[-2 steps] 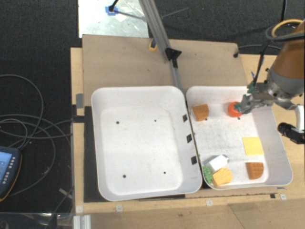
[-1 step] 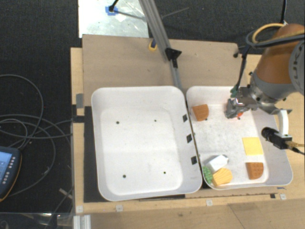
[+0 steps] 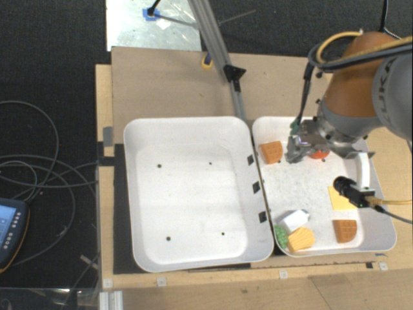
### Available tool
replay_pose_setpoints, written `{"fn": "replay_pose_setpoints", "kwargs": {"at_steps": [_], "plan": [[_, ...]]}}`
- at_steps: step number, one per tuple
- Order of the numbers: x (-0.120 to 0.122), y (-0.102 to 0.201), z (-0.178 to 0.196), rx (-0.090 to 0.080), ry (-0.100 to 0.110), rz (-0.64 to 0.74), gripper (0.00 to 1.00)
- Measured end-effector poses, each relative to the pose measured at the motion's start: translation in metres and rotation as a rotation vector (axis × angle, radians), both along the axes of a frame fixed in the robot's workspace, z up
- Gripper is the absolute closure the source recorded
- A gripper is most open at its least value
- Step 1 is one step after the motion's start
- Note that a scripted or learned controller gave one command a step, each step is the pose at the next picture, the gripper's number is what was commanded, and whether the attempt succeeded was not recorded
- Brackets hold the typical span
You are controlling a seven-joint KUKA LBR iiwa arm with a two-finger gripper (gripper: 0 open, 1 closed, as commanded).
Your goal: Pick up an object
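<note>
The right bin [image 3: 284,129] holds an orange block [image 3: 271,152] near its upper left. A white block [image 3: 295,219], a green piece [image 3: 282,236] and a tan-orange block [image 3: 301,239] lie at its front left. A yellow flat piece [image 3: 340,199] and another orange block [image 3: 345,230] lie at the front right. My gripper [image 3: 297,155] hangs low over the bin's upper middle, just right of the orange block. A red-orange object [image 3: 318,153] peeks out beside it on the right. Nothing shows between the fingertips.
The left bin [image 3: 187,192] lies beside the right one, with black clips along the shared rim. A grey pole [image 3: 216,41] slants across the bench top behind the bins. Cables and a tablet [image 3: 11,228] lie on the floor at left.
</note>
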State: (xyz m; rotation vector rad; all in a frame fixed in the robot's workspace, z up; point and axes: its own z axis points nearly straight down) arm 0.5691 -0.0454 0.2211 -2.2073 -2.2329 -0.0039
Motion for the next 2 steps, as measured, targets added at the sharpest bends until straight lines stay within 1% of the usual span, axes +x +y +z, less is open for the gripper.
{"fn": "replay_pose_setpoints", "kwargs": {"at_steps": [2], "plan": [[-0.014,0.102,0.006,0.0,0.001,0.0,1.0]]}}
